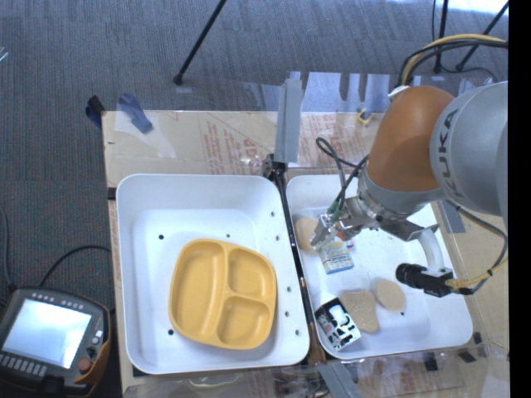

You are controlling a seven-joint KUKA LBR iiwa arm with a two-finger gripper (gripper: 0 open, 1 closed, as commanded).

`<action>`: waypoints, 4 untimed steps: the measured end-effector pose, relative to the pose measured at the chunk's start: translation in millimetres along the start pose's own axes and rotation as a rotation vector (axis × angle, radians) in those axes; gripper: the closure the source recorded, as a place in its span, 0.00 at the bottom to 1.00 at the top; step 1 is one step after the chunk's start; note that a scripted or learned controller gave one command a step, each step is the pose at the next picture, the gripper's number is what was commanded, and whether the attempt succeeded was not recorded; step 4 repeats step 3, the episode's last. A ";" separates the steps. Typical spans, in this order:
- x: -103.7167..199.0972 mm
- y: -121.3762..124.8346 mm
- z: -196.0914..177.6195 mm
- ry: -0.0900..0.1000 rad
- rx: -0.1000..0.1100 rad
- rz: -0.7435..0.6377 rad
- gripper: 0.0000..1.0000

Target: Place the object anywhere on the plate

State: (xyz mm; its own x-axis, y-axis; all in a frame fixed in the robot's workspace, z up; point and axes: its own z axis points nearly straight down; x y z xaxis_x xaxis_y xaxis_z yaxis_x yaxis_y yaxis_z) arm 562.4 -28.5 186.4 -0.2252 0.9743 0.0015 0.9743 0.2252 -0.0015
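Whether the jaws stand wide or narrow cannot be told: the gripper (333, 232) is a dark cluster of cable and metal under the wrist, and nothing can be seen held in it. It hangs low over the right bin (448, 326), near that bin's left wall, probably because the pickings lie there.

There is one arm (431, 152), bent in from the right so that the wrist points down into this bin. There are two bins. The left bin (141, 214) carries the one yellow plate (203, 284), which lies flat with three compartments facing up, ready to receive.

The loose things number five, all in the right bin and apart from the plate. Three are tan flat pieces (362, 309): two touching near the front, and one just beside the gripper at the left wall. One is a black-and-white item (337, 324) in the front left corner. One is a small blue-and-white packet (337, 261) just below the gripper; I judge it the object meant, being nearest.
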 end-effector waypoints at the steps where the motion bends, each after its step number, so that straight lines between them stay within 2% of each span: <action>1: 73.6 -14.6 -47.8 -0.001 -0.001 -0.311 1.00; 2: 144.5 -22.0 -64.4 -0.001 0.000 -0.406 1.00; 3: 143.6 -22.2 -64.0 -0.001 0.001 -0.404 0.00; 4: 143.6 -22.2 -64.0 -0.001 0.001 -0.404 0.00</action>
